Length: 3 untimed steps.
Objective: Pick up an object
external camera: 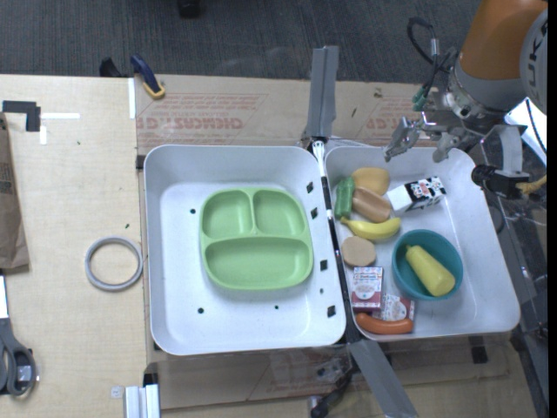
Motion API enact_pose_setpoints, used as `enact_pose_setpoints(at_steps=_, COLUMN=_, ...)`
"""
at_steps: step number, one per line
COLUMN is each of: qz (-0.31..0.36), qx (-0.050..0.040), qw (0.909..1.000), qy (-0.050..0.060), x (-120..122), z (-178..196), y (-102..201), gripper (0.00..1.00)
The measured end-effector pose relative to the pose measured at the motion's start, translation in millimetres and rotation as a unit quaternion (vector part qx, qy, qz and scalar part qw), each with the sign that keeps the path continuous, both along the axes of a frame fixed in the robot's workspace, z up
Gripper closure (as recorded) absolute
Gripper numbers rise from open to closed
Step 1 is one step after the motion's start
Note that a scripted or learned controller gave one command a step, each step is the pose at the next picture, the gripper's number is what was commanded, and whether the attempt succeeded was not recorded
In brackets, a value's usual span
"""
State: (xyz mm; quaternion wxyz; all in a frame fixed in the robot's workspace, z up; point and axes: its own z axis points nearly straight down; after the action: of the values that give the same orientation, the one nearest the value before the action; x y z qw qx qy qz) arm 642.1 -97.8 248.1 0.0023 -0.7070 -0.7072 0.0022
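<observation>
The table [70, 190] carries two shallow white bins side by side. The left bin [165, 233] holds a green divided plate [257, 238], lying flat near its middle. The right bin [483, 259] holds a cluster of toy food along its left half and centre.

The arm [500, 24], grey with an orange band, comes in from the upper right, and its end effector [422, 144] hangs over the far edge of the right bin, with its two fingers apart and nothing between them. The nearest items lie just toward the camera from it: a small black-and-white carton [418, 193], tilted, almost straight below the fingers, and a yellowish round piece [372, 179] a little to the left of them.

Further down the bin sits a teal bowl [426, 264] with a yellow piece [431, 270] resting inside it. Left of the bowl lie a banana [372, 227], a brown sausage-shaped piece [372, 205] touching the yellowish piece, a green vegetable [345, 198] against the bin's left wall, and a tan round disc [359, 251]. Below these are a small red-and-white box [367, 287] and an orange sausage [385, 324] at the near edge.

On the table to the left of the bins lies a grey ring [114, 262].
</observation>
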Motion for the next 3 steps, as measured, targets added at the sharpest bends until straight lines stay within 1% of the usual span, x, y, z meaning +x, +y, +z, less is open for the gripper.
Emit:
enact_pose_setpoints(at_steps=1, qz=0.017, qx=0.0000, qw=0.9999, qy=0.000, x=-5, z=-153, y=-1, gripper=0.00)
enact_pose_setpoints(at_steps=2, qz=-0.039, qx=0.0001, qw=0.9993, qy=-0.001, x=-98, z=-159, y=-41, gripper=0.00)
enact_pose_setpoints(at_steps=3, qz=-0.050, qx=-0.0074, qw=0.9982, qy=-0.031, x=-138, z=-145, y=-59, gripper=0.00)
